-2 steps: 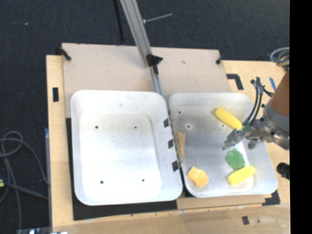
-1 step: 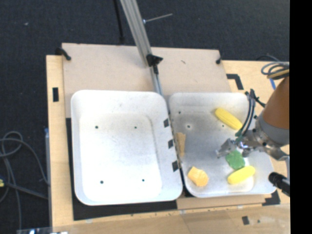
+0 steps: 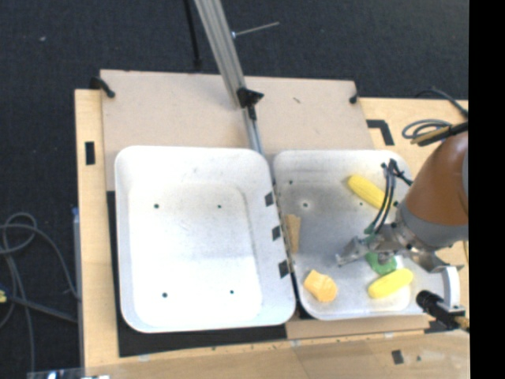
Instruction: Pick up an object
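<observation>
My hand (image 3: 371, 251) is low in the right bin (image 3: 316, 172), over a small green piece (image 3: 384, 265); can't tell its state. Yellow block (image 3: 390, 283) just beside, orange chunk (image 3: 321, 287) near the front wall, another yellow piece (image 3: 365, 187) behind. All look light, smooth, probably slippery plastic; I'd pinch across the short sides.

Dark carpet floor (image 3: 63, 30); wooden bench (image 3: 197, 109); aluminium rail (image 3: 217, 30).
</observation>
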{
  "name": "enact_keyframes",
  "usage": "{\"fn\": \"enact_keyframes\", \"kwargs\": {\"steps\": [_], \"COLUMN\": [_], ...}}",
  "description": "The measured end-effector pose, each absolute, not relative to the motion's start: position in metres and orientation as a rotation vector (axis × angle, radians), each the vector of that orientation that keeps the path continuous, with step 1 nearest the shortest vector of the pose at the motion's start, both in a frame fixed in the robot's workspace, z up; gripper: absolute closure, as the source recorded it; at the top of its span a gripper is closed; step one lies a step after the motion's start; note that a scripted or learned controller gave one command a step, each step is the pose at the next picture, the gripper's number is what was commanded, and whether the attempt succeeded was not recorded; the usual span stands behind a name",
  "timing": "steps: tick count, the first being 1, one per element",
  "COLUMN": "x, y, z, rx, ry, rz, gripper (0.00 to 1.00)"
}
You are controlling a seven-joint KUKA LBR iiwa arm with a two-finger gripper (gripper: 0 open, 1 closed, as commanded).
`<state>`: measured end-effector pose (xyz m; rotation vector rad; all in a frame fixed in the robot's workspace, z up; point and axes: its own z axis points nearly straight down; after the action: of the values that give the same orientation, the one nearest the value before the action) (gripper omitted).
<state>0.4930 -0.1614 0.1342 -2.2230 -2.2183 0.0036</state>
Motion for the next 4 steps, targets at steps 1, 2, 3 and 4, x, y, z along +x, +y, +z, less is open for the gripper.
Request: {"fn": "enact_keyframes", "kwargs": {"steps": [1,2,3,4], "x": [0.496,0.499,0.501,0.514], "y": [-0.162,-0.170,-0.172,-0.128], "z": [0.148,0.194,0.202,0.216], "rx": [-2.233,-2.227,-2.221,-2.216], "ry": [-2.219,-2.226,-2.227,-2.232], "rz": [-0.007,-0.005,-0.003,-0.007], "gripper": [1.00,1.00,1.00,1.00]}}
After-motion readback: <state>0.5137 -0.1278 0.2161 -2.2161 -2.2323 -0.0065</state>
